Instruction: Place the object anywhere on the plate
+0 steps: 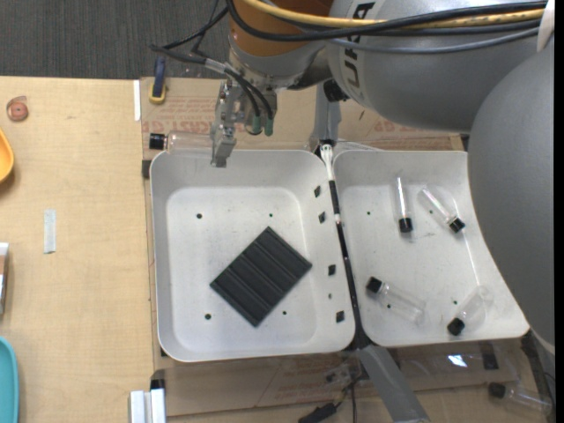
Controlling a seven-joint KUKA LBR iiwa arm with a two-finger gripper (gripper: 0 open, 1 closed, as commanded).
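Near right bin (493,324): clear plastic vial with black cap (393,297) near front wall, second capped vial (467,314) at front right corner. Farther back, two more capped vials (402,206) (441,211). Left bin (167,263): dark grey ribbed square plate (262,275) lies flat, centre, turned diagonal. Gripper (222,153) hangs over left bin's far rim; fingers' state cannot be told.

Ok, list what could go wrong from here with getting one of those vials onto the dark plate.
1. The end effector hangs over the left bin's far rim, while all four vials lie in the right bin, so it may close on nothing.
2. The vials are clear and thin, so a grip could slip.
3. The black ribbed plate is small, and a vial may roll off it.
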